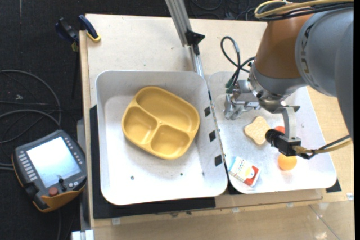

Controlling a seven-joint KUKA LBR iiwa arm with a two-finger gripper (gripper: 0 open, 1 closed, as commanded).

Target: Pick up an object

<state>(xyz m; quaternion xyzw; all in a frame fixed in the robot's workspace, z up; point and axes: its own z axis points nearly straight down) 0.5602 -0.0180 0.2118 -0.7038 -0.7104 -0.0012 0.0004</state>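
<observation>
My gripper [232, 111] hangs over the left part of the right bin [315, 121], close to the wall between the two bins. Nothing shows in its grasp. A tan toast-shaped piece [256, 130] lies just to its right on the bin floor. An orange ball [287, 162] rests farther right and nearer the front. A small white packet with red and blue print [244, 171] lies at the bin's front left corner. The grey arm with its orange band [281, 42] covers the back of this bin.
The left bin [112, 177] holds a yellow three-compartment plate [161, 121]. A slanted metal pole [175, 0] runs down to the back of the divider. A black and red fitting on a cable [282, 141] sits above the orange ball. A teach pendant [50, 168] lies off the bench at left.
</observation>
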